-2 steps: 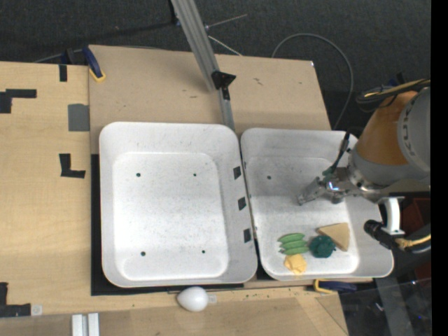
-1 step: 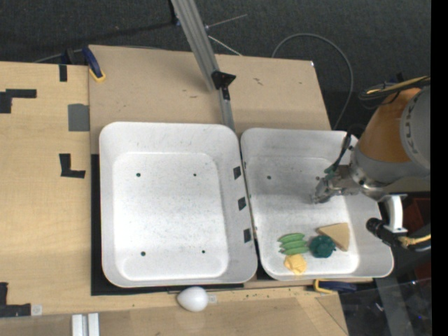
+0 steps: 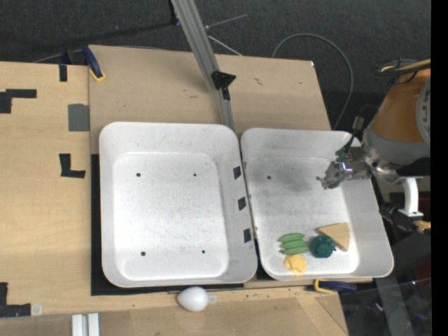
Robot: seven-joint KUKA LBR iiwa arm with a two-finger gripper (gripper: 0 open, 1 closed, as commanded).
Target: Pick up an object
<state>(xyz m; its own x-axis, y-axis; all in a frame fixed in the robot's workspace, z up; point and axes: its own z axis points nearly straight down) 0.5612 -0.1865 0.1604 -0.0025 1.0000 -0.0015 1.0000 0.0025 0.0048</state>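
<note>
In the right bin (image 3: 280, 187), near its front edge, lie several small objects: a light green ridged piece (image 3: 293, 242), a yellow lump (image 3: 296, 262), a dark teal object (image 3: 322, 246) and a tan wedge (image 3: 337, 234). My gripper (image 3: 331, 178) hangs over the right side of that bin, well behind the objects and apart from them. Nothing shows between its tips.
The left bin (image 3: 168, 201) sits beside the right one. A white egg-shaped object (image 3: 192, 299) rests on the bench in front of the left bin. A grey metal pole (image 3: 203, 47) slants across the back of the bench. My arm's orange band (image 3: 399, 110) is at the right.
</note>
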